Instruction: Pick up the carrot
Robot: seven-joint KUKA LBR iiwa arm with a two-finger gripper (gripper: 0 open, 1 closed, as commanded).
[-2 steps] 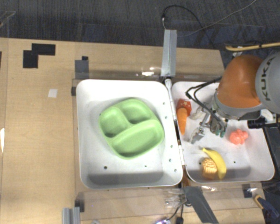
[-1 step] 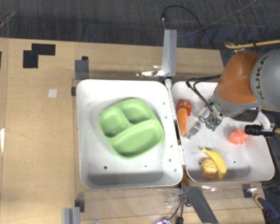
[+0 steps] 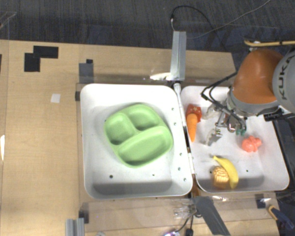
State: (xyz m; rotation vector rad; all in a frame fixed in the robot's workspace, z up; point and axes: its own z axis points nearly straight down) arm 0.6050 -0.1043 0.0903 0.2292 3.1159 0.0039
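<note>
two shallow white bins are seen side by side on a wooden bench. the left bin (image 3: pixel 93 181), in the middle of the frame, holds a green divided plate (image 3: pixel 138 134) with three compartments, set at a slant near the bin's centre.

the right bin (image 3: pixel 273 181) sits at the right of the frame. the carrot (image 3: pixel 191 123) is found at that bin's upper left, lying lengthwise along the left wall, its orange body tapering toward the bottom of the frame and a reddish piece at its upper end. a yellow banana (image 3: pixel 227 170) is placed at the lower middle of this bin, touching a small yellow-brown lumpy object (image 3: pixel 219 177) on its left. a pink-red object (image 3: pixel 251 144) lies toward the right side of the bin.

the arm (image 3: pixel 258 80) is seen reaching in from the upper right, its orange band above the wrist. the gripper (image 3: pixel 214 136) is held over the middle of the right bin, to the right of the carrot and apart from it, with nothing seen between its fingers. whether the fingers are apart or together cannot be told from this view.
</note>
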